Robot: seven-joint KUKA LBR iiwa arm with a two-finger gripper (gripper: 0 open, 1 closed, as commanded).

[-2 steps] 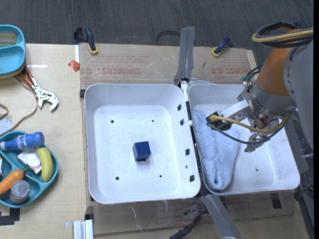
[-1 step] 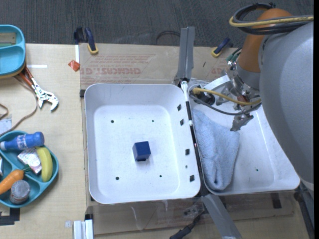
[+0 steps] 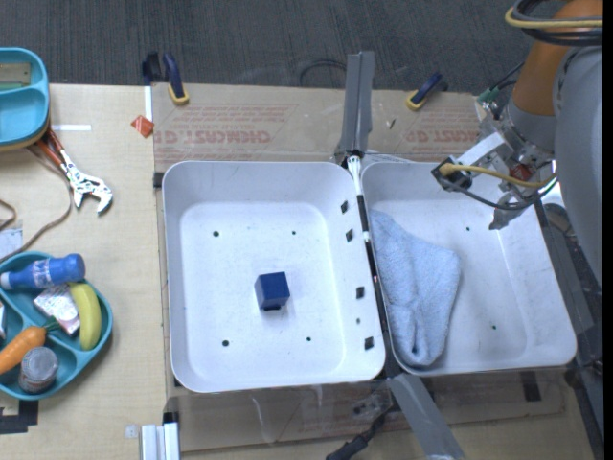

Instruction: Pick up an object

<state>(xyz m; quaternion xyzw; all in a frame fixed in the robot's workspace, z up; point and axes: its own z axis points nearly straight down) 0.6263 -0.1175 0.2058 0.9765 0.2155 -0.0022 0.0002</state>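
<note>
My claw (image 3: 495, 186) hangs above the far right part of the right bin (image 3: 522, 295), at the end of my grey arm with its orange band (image 3: 548, 65). From this slant, with cables looped around the wrist, I cannot tell whether the claw is released or clenched, and I see nothing held in it.

Nearest to it is a pale blue towel (image 3: 415, 286), crumpled along the left side of the same bin. It runs from beside the divider down to the near wall and lies apart from my claw, to its left and nearer the camera.

The blue block (image 3: 273, 290) sits well apart from my claw, across the divider in the left bin (image 3: 174, 257). It rests on the floor a little nearer than the middle and touches no wall.

Further out on the bench, left of both bins, lie a wrench (image 3: 88, 191) and a blue tray (image 3: 100, 341) that holds a banana (image 3: 88, 314) and a bottle (image 3: 43, 272)
</note>
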